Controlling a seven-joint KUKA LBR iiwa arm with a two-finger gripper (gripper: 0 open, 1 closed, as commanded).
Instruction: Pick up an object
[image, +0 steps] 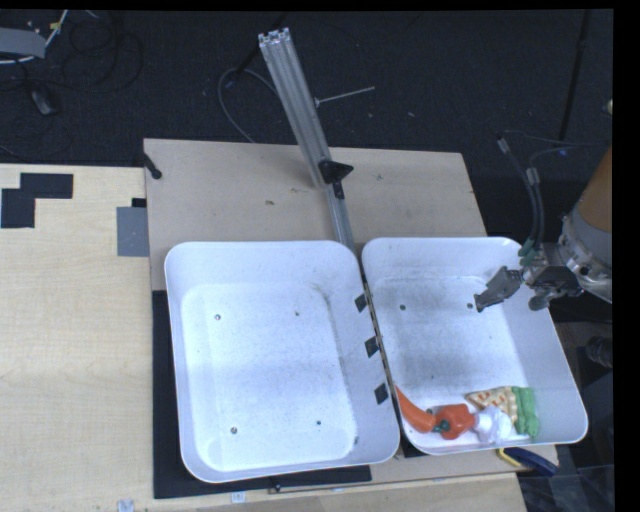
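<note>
Here, two white bins (270, 262) on wood bench (70, 330), dark floor (450, 80) behind.

Both bins (270, 270) were white, faintly grey-speckled. Worktop (70, 330) was pale tan wood. Toys in the right bin's near corner: orange-red piece (440, 418), green piece (526, 408), white piece (490, 428).

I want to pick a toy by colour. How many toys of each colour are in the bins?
Orange or red: 2, a carrot-like piece and a red-orange toy
Tan: 1
Green: 1
White: 1
Total: 5, all in the right bin; they overlap, so the count is approximate.
</note>
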